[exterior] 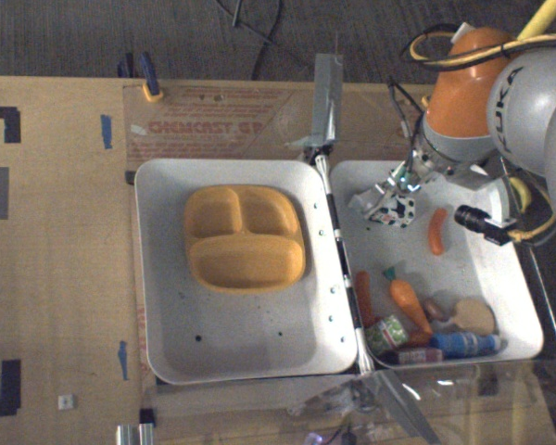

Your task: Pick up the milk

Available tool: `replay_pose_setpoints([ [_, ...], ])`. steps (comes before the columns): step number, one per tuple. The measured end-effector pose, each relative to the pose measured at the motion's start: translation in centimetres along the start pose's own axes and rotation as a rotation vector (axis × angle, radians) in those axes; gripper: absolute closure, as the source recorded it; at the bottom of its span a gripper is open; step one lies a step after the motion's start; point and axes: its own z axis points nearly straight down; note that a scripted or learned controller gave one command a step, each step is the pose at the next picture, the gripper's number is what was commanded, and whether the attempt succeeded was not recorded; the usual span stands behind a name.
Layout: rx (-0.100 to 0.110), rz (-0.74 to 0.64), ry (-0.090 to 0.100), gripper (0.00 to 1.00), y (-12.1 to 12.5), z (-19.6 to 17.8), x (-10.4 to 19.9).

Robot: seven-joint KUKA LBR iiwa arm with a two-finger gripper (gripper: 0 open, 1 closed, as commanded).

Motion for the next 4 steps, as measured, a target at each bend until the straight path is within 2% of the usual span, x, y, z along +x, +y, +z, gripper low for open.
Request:
replay_pose_setpoints([
  [1,0.003,0.125,0.007,0.00,0.1,2.7,0.1],
  [2,-0.010,0.125,-0.002,1.00,0.4,1.0,-0.3],
  [3,-0.001,0.360,-0.002,1.00,3.6,-6.9,5.8],
  [4,-0.001,0.360,-0.002,0.00,3.6,-6.9,5.8],
])
